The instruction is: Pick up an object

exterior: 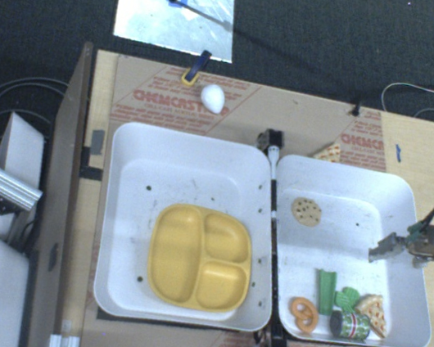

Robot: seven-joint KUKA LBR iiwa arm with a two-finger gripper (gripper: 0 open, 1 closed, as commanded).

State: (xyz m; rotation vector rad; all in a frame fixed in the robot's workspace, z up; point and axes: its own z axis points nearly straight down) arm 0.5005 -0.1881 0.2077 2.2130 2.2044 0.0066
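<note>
The right bin [364, 190] holds several small toy foods. A round cookie [307, 211] lies near its back left. At the front sit an orange pretzel [303, 314], a green block [324, 290], a green leafy piece [347, 298], a small can [350, 325] on its side and a pizza slice [373, 314]. My gripper [384, 248] hangs over the right side of this bin, above and behind the pizza slice, apart from every object. Nothing shows in its grasp.
A yellow divided plate [202, 257] fills the middle of the left bin [145, 156]. Behind the bins, on the cardboard, lie a white egg [212, 97], a yellow-and-blue tool [194, 69] and a cracker [329, 152]. Cables trail at the left and back right.
</note>
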